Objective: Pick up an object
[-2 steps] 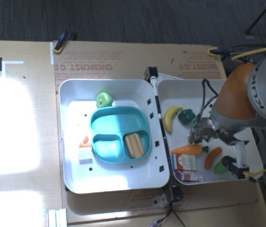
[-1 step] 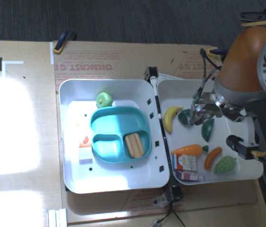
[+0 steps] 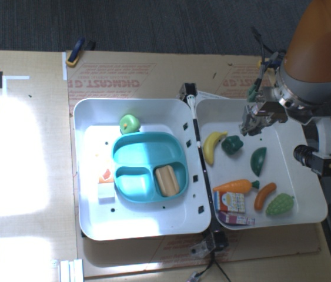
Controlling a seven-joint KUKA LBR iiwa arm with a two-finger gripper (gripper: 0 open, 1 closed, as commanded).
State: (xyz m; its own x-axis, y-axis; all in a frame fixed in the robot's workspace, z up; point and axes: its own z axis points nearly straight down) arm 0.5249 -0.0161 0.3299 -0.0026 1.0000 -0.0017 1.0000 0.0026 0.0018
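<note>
Hand [image 3: 253, 124] hangs over the far part of the right bin [image 3: 309, 216]; whether its fingers are apart or together I cannot tell, and nothing seems to sit between them. Just below it lie a dark green pepper [image 3: 232, 145] and a banana [image 3: 211, 145]. Further toward the near edge are 1 carrot [image 3: 234, 186] and a juice carton [image 3: 233, 203].

Two shallow white plastic bins, the left one [image 3: 89, 175] and the right one [image 3: 297, 157], look smooth and faintly glossy. The teal divided plastic plate [image 3: 147, 157] shines softly. The brown cardboard sheet [image 3: 112, 81] beneath is matt. The yellow toy banana [image 3: 212, 145] looks like smooth plastic; the light-green bumpy toy fruit [image 3: 280, 205] has a rough, knobbly surface.
</note>
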